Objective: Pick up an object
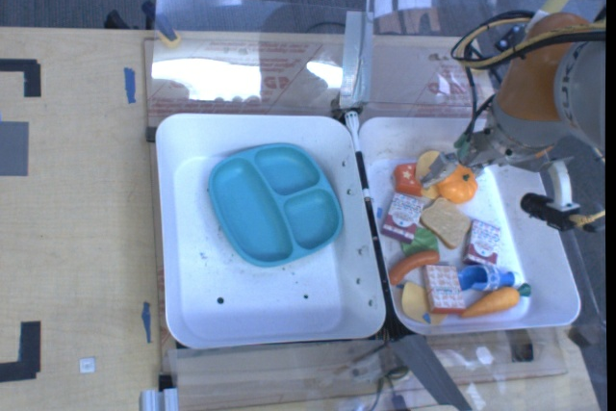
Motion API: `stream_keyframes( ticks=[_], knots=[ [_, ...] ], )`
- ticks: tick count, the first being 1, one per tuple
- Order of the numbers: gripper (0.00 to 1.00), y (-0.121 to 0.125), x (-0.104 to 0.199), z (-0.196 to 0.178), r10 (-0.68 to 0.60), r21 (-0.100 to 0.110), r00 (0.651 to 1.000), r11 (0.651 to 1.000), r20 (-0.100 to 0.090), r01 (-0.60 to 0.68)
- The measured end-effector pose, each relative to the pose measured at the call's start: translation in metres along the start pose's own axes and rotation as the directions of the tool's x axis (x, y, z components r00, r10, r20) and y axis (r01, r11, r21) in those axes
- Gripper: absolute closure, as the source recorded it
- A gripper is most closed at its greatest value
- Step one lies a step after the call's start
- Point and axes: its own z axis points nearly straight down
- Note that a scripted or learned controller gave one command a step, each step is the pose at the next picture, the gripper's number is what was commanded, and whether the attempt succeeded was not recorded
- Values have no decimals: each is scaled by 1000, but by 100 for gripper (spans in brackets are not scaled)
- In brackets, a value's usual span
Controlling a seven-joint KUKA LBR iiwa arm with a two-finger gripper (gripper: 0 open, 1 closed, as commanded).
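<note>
Hovering over the right bin (563, 298): gripper (445, 166), grip state impossible to tell, beside an orange (458, 187); carton (403, 216) print unreadable.

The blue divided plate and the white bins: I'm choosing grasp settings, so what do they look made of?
The blue divided plate looks like moulded plastic with a smooth, matte-to-satin finish: uniform colour, rounded compartment ridges, soft highlights. The left white bin and right white bin also look like plastic, slightly glossy, with rounded corners and thin rims; painted metal can't be ruled out.
</note>
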Motion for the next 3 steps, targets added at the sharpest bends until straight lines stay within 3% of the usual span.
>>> stream_keyframes(
  ticks=[1, 2, 3],
  knots=[
    [100, 2, 0, -11, 0, -4, 1000, 1000, 2, 0],
    [100, 32, 66, -99, -20, -1, 1000, 1000, -3, 20],
    [100, 54, 100, -102, 338, 9, 941, 941, -1, -338]
  ],
)
